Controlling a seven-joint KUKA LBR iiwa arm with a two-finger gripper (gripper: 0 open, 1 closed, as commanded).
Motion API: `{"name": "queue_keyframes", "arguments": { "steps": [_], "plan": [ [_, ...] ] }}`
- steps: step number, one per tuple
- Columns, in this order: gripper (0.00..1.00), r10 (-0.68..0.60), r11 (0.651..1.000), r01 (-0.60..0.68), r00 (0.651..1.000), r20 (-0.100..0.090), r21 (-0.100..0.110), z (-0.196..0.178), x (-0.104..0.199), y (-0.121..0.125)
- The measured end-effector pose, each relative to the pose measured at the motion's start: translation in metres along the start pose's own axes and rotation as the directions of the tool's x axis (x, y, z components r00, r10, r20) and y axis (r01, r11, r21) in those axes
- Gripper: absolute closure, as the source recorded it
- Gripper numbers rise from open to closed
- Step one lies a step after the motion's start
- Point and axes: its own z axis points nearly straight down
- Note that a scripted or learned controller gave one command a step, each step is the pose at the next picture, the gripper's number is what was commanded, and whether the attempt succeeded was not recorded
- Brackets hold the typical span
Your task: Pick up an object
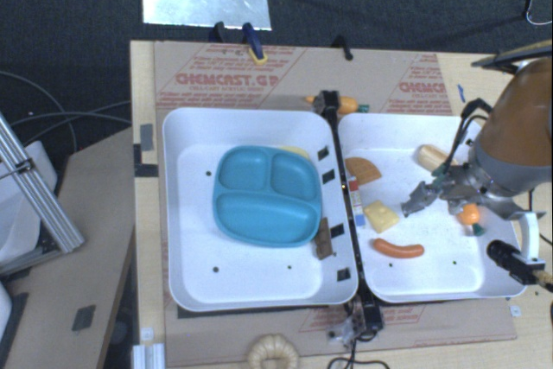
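Figure: overhead view of the bench (406, 73) with two white bins side by side. The left bin (190, 186) carried a blue divided plate (266, 194); the right bin (432, 276) carried the loose food pieces. My tool (418, 200) stood low over the middle of the right bin, its dark fingers pointing toward the divider, and I could not tell from this angle how far they were spread; nothing showed between them. The nearest candidate, a yellow cheese wedge (381, 215), lay just beside the fingertips on their left, with a red sausage (398, 250) near it toward the front rim, an orange crescent piece (363, 170) farther back, a pale bread roll (430, 156) near the wrist, and a small orange ball (469, 216) tucked under the arm. I judged the approach unfinished. To do it well, I would have centred the tool over the wedge, aligned the jaws across its narrower sides, descended until nearly at the bin floor, and closed only then, since a flat, slanted piece could easily slip out sideways.
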Motion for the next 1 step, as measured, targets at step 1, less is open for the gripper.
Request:
{"name": "queue_keyframes", "arguments": {
  "steps": [1],
  "plan": [
    [0.00, -0.003, 1.000, 0.003, 1.000, 0.002, -0.013, -0.0060, 0.0002, 0.0031]
  ]
}}
